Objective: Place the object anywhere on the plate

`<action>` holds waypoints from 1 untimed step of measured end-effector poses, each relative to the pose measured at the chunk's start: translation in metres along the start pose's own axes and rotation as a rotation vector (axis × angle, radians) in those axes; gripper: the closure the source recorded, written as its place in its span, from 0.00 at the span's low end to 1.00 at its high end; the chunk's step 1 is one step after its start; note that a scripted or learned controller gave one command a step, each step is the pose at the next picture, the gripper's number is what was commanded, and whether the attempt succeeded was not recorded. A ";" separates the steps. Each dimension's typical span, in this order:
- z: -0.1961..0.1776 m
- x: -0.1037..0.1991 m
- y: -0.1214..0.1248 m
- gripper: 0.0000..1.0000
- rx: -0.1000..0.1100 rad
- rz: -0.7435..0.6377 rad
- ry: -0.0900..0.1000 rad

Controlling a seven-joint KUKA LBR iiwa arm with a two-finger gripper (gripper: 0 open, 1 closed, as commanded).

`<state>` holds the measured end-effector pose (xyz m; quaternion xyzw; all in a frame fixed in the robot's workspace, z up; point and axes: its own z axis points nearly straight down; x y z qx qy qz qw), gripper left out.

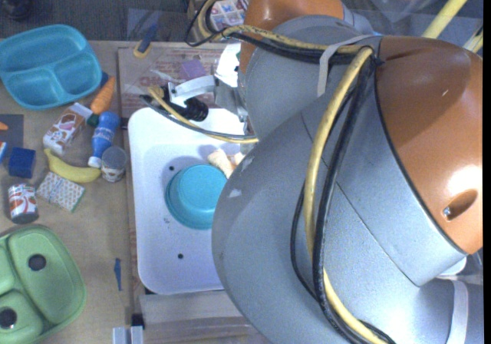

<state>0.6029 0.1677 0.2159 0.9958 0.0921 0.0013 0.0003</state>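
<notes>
A white bin (146,181) is carried by the surface; a pale object (220,159) is seen just beside the blue plate (196,195); the gripper's state cannot be told.

A robotics lab: cabled arm (345,181) over a white bin (149,258), scattered toy props.

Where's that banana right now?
The banana lies on the bench at the camera view's left, outside the white bin, beside a small grey can and just below a blue-capped bottle.
</notes>
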 end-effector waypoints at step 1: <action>-0.033 0.002 -0.006 1.00 0.003 -0.325 -0.008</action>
